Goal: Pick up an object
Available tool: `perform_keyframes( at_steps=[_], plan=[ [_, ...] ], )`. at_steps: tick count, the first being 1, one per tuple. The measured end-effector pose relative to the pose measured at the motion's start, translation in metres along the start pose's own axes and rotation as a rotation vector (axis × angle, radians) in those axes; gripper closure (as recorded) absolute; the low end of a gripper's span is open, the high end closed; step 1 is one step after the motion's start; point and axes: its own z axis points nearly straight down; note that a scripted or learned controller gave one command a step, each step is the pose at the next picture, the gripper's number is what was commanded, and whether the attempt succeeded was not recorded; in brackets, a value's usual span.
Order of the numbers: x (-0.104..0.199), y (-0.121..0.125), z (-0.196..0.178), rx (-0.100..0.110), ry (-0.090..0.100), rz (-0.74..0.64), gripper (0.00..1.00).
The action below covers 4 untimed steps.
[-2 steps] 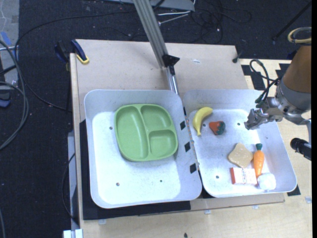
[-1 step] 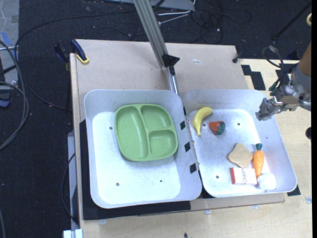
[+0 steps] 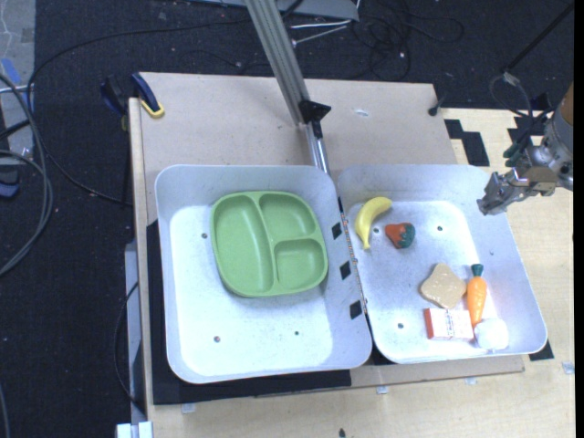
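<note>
gripper | above right bin's far-right rim | holding nothing

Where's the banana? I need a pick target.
The banana lies in the right bin, near its upper-left corner, just left of the strawberry.

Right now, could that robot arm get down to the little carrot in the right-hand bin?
Probably yes. The carrot lies uncovered in the right bin, with nothing over it. The gripper hangs above that bin's far right rim. A biscuit-like piece and a white ball crowd it.
</note>
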Motion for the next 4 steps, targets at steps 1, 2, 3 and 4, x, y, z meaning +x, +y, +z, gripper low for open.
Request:
perform_keyframes(
  at_steps=[1,2,3,4],
  plan=[
    [0.052,0.002,0.015,0.005,0.003,-0.005,1.0],
    [0.103,-0.015,0.025,0.007,0.003,-0.004,1.0],
    [0.15,-0.016,0.024,0.005,0.003,-0.005,1.0],
    [0.196,-0.024,0.038,0.006,0.003,-0.005,1.0]
  ],
)
